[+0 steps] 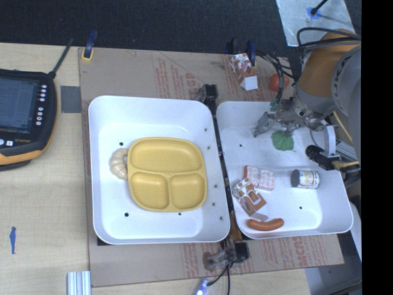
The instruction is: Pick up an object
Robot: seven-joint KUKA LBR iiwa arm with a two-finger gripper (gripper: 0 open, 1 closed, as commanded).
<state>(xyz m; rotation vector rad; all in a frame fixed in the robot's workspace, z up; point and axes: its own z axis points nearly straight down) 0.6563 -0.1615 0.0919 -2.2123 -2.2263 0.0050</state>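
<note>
So the arm comes in from the right side of the frame, up near the top corner. You can see the grey body and that big orange band sitting above the wrist, all of it angled down and to the left. The wrist is bent low and the tool hangs at the end of it, pointing leftward. The metal fingers look splayed a bit, spread out like little legs, with nothing between them. Some cabling runs off the wrist toward the right edge.
</note>
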